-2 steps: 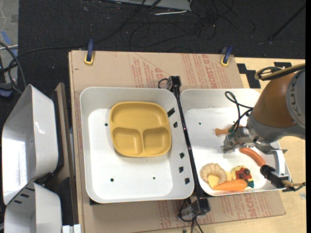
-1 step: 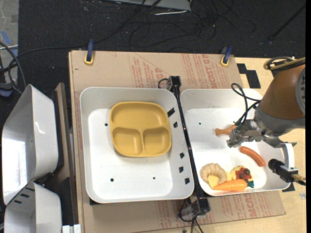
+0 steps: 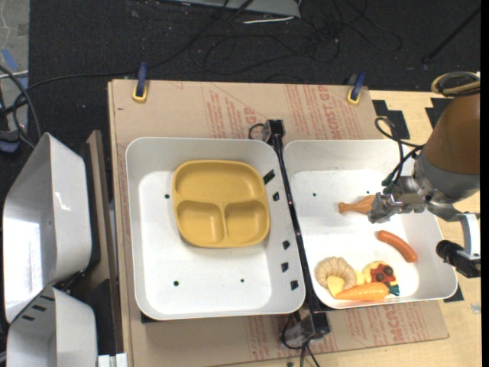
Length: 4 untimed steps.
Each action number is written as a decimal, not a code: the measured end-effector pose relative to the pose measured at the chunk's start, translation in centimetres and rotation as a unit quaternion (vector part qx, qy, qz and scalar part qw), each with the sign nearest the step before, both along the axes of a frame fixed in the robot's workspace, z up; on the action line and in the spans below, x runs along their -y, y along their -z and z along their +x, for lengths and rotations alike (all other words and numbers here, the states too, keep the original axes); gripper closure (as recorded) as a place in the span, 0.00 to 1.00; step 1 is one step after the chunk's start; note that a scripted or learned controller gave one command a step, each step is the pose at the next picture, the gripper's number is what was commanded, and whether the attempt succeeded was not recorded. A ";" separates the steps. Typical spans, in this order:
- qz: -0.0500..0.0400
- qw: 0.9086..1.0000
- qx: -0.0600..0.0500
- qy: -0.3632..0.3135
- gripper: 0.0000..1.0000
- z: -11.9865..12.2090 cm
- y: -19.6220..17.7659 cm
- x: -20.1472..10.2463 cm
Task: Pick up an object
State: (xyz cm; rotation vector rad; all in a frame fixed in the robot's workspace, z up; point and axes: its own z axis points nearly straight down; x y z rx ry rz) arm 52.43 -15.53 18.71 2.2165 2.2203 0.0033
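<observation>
A: In the right bin [image 3: 428, 155], where is your nearest candidate?

B: You have a tan drumstick-shaped toy [image 3: 357, 205] lying flat near the bin's middle, its right end just beside or touching the gripper [image 3: 380, 208]. Contact unclear. You cannot tell from this angle whether the fingers are apart or together; the wrist hides them.

A: Other items in that bin?

B: Your red sausage [image 3: 397, 245] lies below and right of the gripper, apart from it. Along the near wall: a cream croissant-like piece [image 3: 335, 269], an orange carrot [image 3: 364, 292], and a small pizza-like piece [image 3: 381, 272], all clustered and touching.

A: Left bin [image 3: 145, 228]?

B: You see one yellow divided plate [image 3: 221, 202], three compartments, sitting upright in the upper middle.
</observation>
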 end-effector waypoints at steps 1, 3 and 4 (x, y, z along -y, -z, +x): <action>-0.001 1.000 0.001 0.000 1.00 0.9 -5.6 0.6; 0.001 1.000 -0.001 -0.003 1.00 4.0 -6.7 -9.0; 0.001 1.000 -0.001 -0.003 1.00 5.3 -7.1 -14.0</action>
